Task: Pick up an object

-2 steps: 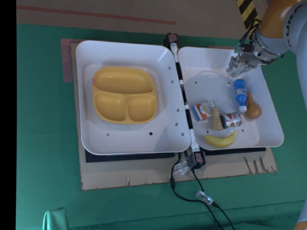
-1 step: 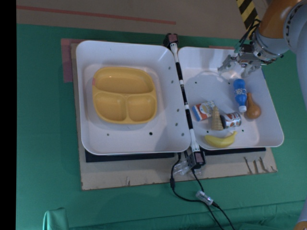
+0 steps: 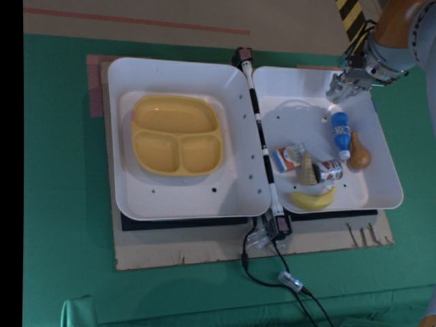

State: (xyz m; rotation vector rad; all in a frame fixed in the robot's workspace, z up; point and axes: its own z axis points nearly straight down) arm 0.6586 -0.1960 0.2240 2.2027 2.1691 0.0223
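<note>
Nearest edge: black cables (image 3: 272, 268) trail off the bench front over the green cloth (image 3: 61, 251), running from the clamp (image 3: 276, 223) at the seam between the two bins.

Right bin (image 3: 388, 189), front to back: banana (image 3: 313, 199) lying flat near the front wall. Behind it a small red-and-white can (image 3: 329, 171) on its side, touching a tan cone (image 3: 308, 169), with a red-and-white carton (image 3: 289, 157) just left of the cone. Orange pear-shaped piece (image 3: 360, 156) sits by the right wall, right beside a blue bottle (image 3: 340, 133) with white cap, lying flat, cap end toward the front.

Left bin (image 3: 119, 182): yellow three-compartment tray (image 3: 177, 134), centred, nothing in it.

Far right corner: gripper (image 3: 343, 87) hangs over the back of the right bin, just behind the blue bottle and apart from it. Nothing between the fingers that I can see. Fingertips are a blurry grey lump from here, so I can't tell how far they're spread. No contact with any object visible. Orange band (image 3: 402, 12) of the arm at top right.
</note>
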